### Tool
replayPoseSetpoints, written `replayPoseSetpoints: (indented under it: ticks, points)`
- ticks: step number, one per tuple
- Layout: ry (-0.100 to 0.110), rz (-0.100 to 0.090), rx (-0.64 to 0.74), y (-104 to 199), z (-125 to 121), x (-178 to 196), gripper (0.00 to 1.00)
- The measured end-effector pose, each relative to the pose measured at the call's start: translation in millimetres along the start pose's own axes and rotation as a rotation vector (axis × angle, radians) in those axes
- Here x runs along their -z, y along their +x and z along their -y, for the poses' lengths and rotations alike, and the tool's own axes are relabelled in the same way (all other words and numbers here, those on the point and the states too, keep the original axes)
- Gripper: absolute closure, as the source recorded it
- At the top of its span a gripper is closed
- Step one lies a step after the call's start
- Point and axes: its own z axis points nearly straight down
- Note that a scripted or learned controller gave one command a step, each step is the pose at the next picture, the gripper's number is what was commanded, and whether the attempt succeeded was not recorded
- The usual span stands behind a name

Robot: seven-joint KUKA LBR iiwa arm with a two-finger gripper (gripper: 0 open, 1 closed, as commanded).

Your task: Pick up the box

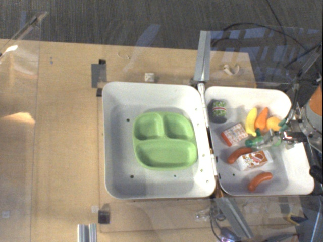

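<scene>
The two-finger gripper with green fingertips reaches in from the right bin's right edge, hovering mid-bin just above a small red-and-white carton box; whether it is released or clenched cannot be told. The box lies flat toward the right white bin's near edge, apparently the target.
</scene>
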Motion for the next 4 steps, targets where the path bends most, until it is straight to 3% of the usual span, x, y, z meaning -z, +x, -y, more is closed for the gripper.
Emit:
replayPoseSetpoints:
  ticks: [1, 2, 3, 4]
  points:
    - [0.003, -0.001, -0.153, 53, -52, -101, 0.0]
    - [0.002, 0.0, -0.36, 53, -116, -122, 0.0]
    - [-0.009, 0.002, -0.352, 54, -119, -110, 1.0]
    - [0.0, 0.0, -0.351, 111, -153, -29, 1.0]
